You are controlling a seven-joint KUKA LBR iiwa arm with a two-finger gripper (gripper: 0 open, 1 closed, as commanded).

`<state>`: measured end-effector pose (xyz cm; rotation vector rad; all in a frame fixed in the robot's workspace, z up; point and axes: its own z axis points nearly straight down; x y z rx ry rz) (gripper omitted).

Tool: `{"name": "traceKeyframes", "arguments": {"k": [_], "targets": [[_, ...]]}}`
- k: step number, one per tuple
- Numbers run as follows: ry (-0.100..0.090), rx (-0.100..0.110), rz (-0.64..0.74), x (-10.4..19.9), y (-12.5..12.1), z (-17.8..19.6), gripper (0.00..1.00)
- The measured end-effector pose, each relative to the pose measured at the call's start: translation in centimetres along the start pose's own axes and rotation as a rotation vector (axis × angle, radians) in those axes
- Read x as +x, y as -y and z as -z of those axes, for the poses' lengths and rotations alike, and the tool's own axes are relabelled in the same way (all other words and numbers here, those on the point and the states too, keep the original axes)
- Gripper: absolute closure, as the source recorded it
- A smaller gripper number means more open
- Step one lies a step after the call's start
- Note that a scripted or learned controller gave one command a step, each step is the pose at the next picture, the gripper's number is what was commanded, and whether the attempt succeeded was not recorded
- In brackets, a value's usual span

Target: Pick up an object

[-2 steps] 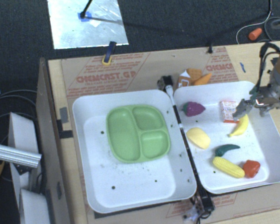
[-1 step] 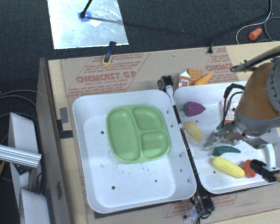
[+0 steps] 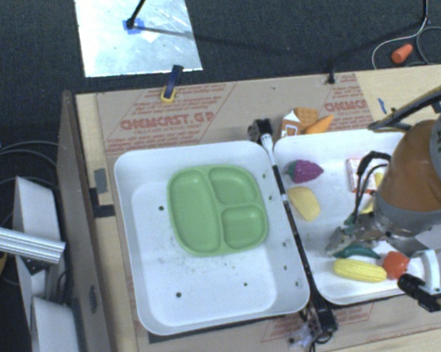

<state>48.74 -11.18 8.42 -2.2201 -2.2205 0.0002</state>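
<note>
Nothing is lifted yet: the jaws [image 3: 346, 238] sit low in the right bin [image 3: 339, 296], near its front edge, and whether they are apart or together I cannot tell. The yellow corn [image 3: 360, 270] lies just in front of them, beside an orange piece [image 3: 395, 263]; the grasp and lift remain

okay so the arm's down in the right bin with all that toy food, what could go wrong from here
1. The gripper sits low among crowded pieces: a yellow corn cob, a dark green piece and an orange-red piece lie close together, so it may nudge them or catch two.
2. These sit near the right bin's front wall, leaving little room to close cleanly.
3. The arm's body hides part of the bin from the camera, so a miss could go unseen.
</note>
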Motion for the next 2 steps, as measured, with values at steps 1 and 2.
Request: {"name": "traceKeyframes", "arguments": {"k": [1,2], "targets": [[-0.001,-0.005,0.003,0.0,-0.3,1.1,1.0],[0.001,-0.015,0.012,5.8,-5.9,10.6,1.0]]}}
